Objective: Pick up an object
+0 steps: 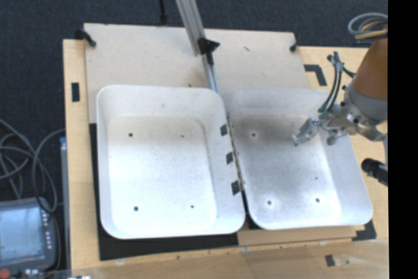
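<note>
Wooden tabletop point(78, 160) on dark carpet carries two white bins; tool point(305, 134) hovers over right bin point(287, 206), finger state indeterminate, no graspable object discernible in either bin, so risk is a descent closing on bare bin floor.

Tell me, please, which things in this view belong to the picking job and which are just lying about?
Belong to the job:
- gripper, over the right bin
- right bin
- left bin
No object to pick can be made out in either bin.

Just lying about:
- metal rail slanting in from the top
- cables at the left
- screen at the lower left
</note>
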Controlling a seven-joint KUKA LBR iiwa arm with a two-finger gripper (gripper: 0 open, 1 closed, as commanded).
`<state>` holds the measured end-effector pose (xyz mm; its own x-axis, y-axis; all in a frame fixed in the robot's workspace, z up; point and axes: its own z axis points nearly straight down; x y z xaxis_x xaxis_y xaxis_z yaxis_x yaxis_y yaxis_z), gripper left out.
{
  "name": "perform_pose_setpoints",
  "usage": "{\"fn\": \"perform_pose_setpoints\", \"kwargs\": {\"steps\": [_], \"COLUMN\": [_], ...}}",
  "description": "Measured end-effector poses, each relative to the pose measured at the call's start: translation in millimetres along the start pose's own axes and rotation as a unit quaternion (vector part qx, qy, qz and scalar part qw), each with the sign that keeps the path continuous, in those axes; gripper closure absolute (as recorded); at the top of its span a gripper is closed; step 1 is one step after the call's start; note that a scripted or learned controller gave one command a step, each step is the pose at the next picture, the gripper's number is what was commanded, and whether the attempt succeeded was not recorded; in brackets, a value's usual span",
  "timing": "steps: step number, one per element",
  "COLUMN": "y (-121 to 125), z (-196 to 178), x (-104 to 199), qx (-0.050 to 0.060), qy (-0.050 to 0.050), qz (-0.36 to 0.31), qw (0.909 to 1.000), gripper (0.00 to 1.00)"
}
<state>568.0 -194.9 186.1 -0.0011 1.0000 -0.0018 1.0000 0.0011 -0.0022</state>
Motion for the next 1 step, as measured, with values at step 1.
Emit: {"fn": "perform_pose_setpoints", "kwargs": {"steps": [1], "y": [-2.9], "z": [63.0], "x": [0.6], "qx": [0.001], "qy": [0.001], "qz": [0.001], "qw": [1.0000], "gripper": [0.00]}}
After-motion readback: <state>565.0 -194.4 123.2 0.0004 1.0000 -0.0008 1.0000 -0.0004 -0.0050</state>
